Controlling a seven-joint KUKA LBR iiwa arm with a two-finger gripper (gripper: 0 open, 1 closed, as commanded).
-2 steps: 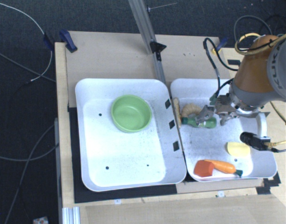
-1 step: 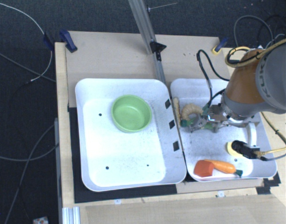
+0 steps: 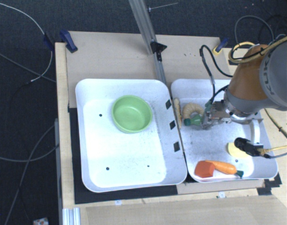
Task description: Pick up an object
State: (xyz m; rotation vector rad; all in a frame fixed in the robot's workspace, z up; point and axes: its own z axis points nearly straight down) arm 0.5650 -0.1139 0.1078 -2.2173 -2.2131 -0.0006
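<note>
I see the gripper (image 3: 203,121) low in the right white bin (image 3: 214,137), beside a small green-and-tan object (image 3: 192,115); I cannot tell its jaw state.

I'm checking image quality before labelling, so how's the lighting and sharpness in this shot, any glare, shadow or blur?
Camera view: even, soft overhead light; the left bin reads bright white without blown-out glare; the green bowl is crisp with a faint shadow; the carrot is clear; around the gripper small things are hard to resolve; the dark floor loses detail.
</note>
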